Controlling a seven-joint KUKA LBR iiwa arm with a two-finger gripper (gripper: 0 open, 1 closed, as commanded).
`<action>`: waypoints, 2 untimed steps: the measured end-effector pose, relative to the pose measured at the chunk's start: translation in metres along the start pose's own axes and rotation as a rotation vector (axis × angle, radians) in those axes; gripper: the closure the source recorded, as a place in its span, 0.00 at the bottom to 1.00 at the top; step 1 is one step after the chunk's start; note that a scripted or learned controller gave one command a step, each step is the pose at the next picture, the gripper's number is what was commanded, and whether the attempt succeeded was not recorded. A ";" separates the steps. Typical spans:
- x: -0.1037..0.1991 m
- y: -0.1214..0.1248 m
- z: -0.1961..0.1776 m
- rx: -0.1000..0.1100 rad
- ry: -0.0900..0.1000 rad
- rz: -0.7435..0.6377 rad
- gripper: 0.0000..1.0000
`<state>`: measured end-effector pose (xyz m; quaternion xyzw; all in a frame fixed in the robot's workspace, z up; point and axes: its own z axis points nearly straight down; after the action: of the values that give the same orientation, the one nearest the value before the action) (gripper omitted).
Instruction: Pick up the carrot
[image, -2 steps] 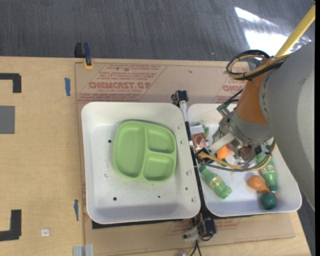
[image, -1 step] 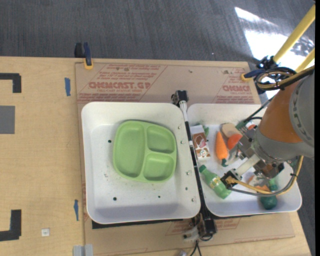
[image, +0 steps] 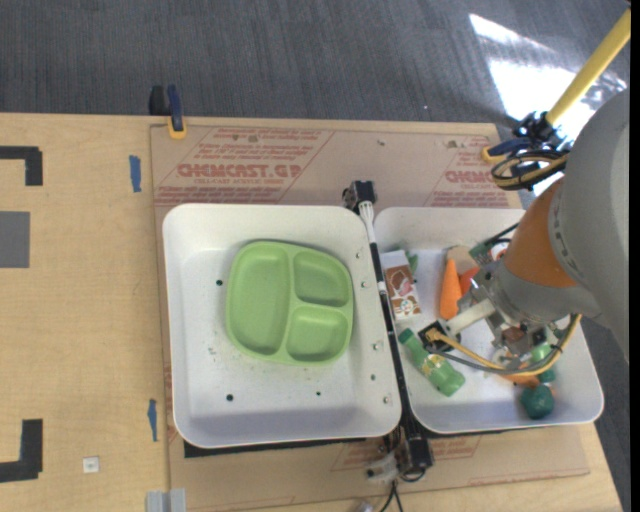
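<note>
You see the arm (image: 600, 210) as a broad, smooth, rounded shell in pale grey, blurred by its nearness to the camera. Below it your eye meets the orange band (image: 535, 255), a glossy curved collar. Under that sits a darker grey metal wrist section (image: 525, 300). Yellow and black cables (image: 480, 355) loop out from beneath the wrist, and a pale flat bracket (image: 468, 318) juts toward the left.

Robotics lab test bench, plywood bench top (image: 80, 300) marked with black tape, cardboard sheet (image: 300, 165) clamped beneath two white bins (image: 190, 330), grey carpet floor (image: 250, 50), loose cables (image: 520, 160), grey industrial arm (image: 590, 230) with orange band, plastic toy food for trials.
</note>
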<state>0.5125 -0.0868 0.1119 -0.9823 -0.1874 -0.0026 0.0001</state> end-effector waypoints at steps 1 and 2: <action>0.028 0.017 0.005 -0.019 0.022 0.069 0.00; 0.034 0.020 0.005 -0.016 0.018 0.079 0.00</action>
<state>0.5512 -0.0933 0.1074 -0.9888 -0.1484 -0.0132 -0.0060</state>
